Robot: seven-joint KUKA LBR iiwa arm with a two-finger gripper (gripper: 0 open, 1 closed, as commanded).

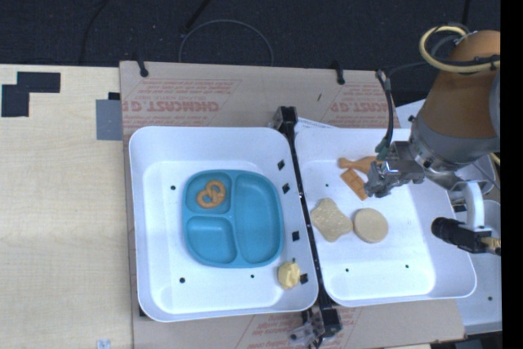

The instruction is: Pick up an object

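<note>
In the right bin (409,278) lie two orange sticks (354,180), a beige bread-like piece (329,219) and a round tan cracker (370,225). My gripper (379,181) hangs low over the bin's upper middle, right beside the orange sticks' right end and just above the cracker. Nothing is visibly held in it. The grey arm with its orange band (462,94) comes in from the right.
The left bin (155,257) holds a blue divided tray (245,229) with a pretzel (212,194) in its upper left compartment. A yellow lump (288,274) sits at that bin's lower right corner. A black divider (296,192) runs between the bins.
</note>
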